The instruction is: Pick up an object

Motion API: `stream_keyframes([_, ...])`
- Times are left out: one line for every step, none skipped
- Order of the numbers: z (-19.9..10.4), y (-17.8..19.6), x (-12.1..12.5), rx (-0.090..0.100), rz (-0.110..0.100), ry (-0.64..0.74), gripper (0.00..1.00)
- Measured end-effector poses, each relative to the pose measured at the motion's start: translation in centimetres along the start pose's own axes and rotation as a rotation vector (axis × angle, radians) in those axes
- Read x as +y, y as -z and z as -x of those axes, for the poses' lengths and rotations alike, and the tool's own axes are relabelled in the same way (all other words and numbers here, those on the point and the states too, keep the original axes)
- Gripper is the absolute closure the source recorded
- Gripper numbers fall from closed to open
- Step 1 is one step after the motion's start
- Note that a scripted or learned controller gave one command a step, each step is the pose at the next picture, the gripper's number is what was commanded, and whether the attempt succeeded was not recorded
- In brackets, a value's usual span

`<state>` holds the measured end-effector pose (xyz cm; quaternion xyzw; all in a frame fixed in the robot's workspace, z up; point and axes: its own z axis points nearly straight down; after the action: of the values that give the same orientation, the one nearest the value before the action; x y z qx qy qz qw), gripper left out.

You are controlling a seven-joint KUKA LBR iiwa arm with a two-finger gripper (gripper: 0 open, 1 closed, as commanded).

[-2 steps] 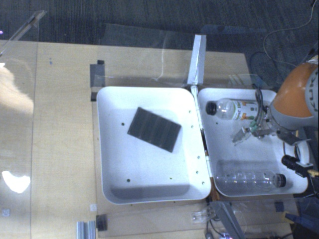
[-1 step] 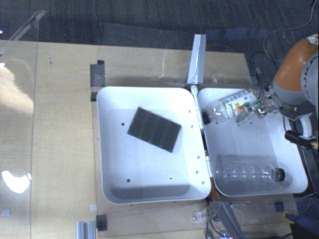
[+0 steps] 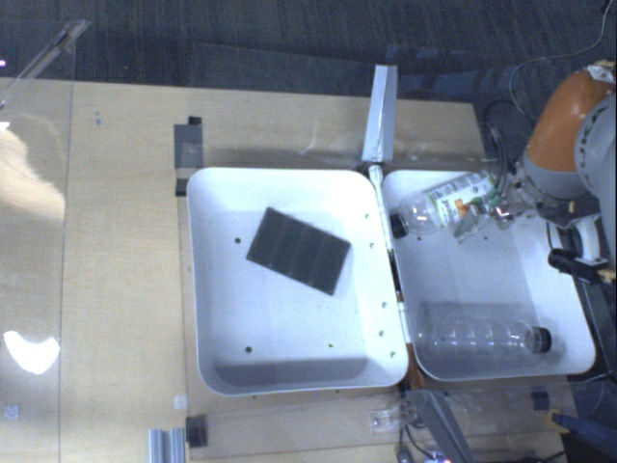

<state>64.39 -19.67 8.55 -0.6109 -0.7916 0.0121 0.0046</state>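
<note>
Gripper (image 3: 494, 204) sits low over the far side of the right bin (image 3: 569, 355), right at the base end of a clear plastic bottle (image 3: 445, 205) with a green-and-white label; the view is too small and cluttered there to tell how it is set, or whether it has the bottle at all. That bottle lies on its side along the bin's far wall, long axis running roughly left to right with a slight downward tilt toward its dark cap, which points left at the divider between the bins. From the claw, then, the bottle's body stretches away to the left, so a grasp would likely be on the end nearest the arm rather than at the middle.

A second clear bottle (image 3: 482, 336) lies near the same bin's front wall, also lengthwise left to right, dark cap pointing right, well apart from the gripper. In the left bin (image 3: 207, 278) a flat dark rectangular pad (image 3: 298, 250) rests skewed, alone.
</note>
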Motion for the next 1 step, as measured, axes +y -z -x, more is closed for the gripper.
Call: stream_keyframes([0.62, 0.04, -0.06, -0.004, -0.007, 0.169, 0.0])
